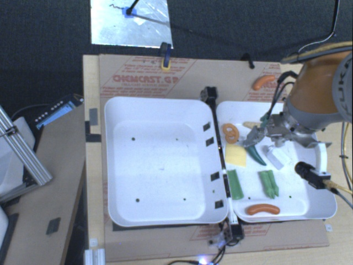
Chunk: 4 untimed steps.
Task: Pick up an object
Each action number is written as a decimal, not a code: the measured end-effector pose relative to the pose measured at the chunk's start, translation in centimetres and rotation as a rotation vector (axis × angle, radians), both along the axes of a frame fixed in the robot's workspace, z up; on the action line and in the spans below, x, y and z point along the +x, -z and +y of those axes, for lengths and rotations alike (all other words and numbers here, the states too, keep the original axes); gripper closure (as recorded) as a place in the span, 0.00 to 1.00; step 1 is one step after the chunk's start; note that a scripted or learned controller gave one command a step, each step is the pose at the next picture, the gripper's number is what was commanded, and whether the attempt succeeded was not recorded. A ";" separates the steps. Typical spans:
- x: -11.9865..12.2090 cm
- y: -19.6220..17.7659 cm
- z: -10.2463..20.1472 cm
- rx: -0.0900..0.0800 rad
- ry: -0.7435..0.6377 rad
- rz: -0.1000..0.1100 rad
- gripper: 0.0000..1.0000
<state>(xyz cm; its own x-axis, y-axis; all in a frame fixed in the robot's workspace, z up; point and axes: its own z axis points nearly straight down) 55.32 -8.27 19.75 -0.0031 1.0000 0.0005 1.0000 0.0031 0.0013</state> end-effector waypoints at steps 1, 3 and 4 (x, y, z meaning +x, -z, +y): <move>-1.1 9.3 -1.6 0.000 0.003 0.008 0.00; 4.2 10.2 -0.7 0.000 -0.001 -0.003 1.00; 2.2 8.8 -0.6 -0.001 0.002 0.001 1.00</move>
